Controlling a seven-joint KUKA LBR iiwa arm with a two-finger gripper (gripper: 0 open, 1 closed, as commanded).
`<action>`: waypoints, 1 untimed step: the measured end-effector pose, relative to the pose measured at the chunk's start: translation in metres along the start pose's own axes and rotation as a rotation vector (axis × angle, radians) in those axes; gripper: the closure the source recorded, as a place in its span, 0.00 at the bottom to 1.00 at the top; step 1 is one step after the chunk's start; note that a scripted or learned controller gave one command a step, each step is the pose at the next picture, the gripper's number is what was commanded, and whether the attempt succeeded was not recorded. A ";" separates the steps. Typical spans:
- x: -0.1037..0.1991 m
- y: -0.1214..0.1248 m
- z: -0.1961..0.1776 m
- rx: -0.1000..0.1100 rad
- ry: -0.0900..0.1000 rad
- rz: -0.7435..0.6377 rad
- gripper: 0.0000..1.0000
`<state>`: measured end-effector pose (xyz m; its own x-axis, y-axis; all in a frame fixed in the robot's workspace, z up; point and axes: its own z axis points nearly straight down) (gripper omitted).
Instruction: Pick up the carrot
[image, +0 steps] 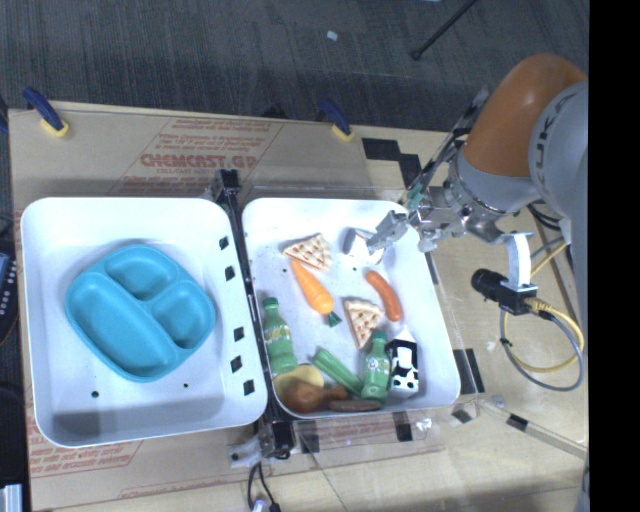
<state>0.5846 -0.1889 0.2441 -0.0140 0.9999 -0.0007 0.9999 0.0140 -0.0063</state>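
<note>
The orange carrot with a green stub end lies slanted in the middle of the right bin, just below a waffle-patterned sandwich wedge. My gripper hangs over the bin's upper right part, up and to the right of the carrot and apart from it. Its fingers are open, and nothing is held between them.
The right bin also holds a sausage, a second sandwich wedge, two green bottles, a green vegetable, a cow-patterned carton and brown items at the front. A blue divided plate sits in the left bin.
</note>
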 end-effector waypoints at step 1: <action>0.056 -0.032 0.118 0.011 0.005 0.038 0.00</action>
<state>0.5513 -0.1335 0.1267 0.0245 0.9997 0.0035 0.9995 -0.0244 -0.0175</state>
